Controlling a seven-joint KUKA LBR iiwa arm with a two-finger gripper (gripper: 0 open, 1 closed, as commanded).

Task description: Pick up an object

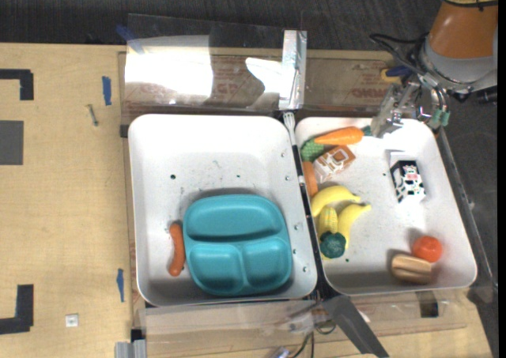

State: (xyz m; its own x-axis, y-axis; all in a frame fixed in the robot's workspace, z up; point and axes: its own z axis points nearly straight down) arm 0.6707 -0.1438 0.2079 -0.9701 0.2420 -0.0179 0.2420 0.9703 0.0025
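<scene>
Take the right bin [462,222] as your landmark. Above its far rim hangs the gripper [389,121], just past the carrot [338,138]; you cannot tell how its jaws stand, and nothing shows between them. Inside this bin, the carrot lies at the far left corner, a small printed box [334,162] just beside it, bananas [338,206] along the left wall, a black-and-white cow [408,180] mid-bin, and an orange ball [428,249] touching a bread roll [411,268] at the near edge.
</scene>
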